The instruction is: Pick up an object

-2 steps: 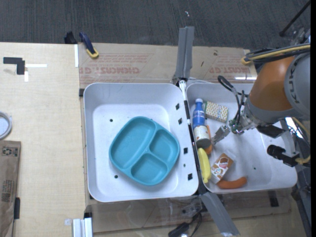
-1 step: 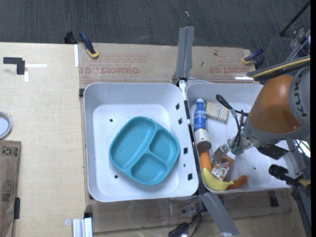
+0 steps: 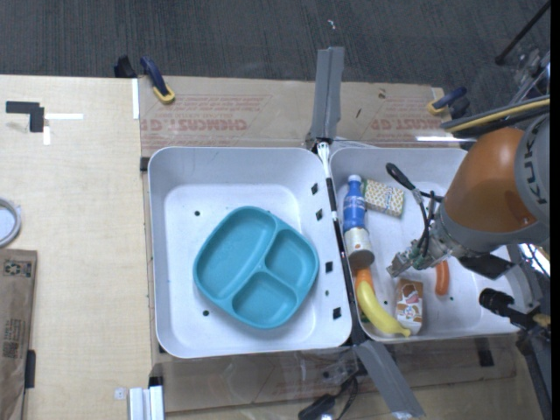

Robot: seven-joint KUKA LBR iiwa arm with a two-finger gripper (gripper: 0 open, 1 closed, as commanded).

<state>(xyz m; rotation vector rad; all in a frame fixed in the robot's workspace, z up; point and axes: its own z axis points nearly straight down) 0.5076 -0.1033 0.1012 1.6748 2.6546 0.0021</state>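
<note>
A: Left bin [image 3: 166, 234]: a blue divided plate [image 3: 255, 267]. Right bin [image 3: 455, 326]: the arm [image 3: 494, 186] overhangs and hides its far side.

B: Along the divider: a blue bottle [image 3: 353, 206], a banana [image 3: 374, 308]; nearby a cracker packet [image 3: 384, 197], a snack pouch [image 3: 409, 305].

A: Gripper [image 3: 409, 261]?

B: Above the pouch; too blurred, its grip cannot be told.

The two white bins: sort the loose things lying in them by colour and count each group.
Blue: 2, the divided plate and the bottle
Yellow: 1, the banana
Orange-red: 1, the small sausage-shaped piece
Beige or brown: 2, the cracker box and the snack packet
Total: 6
</note>
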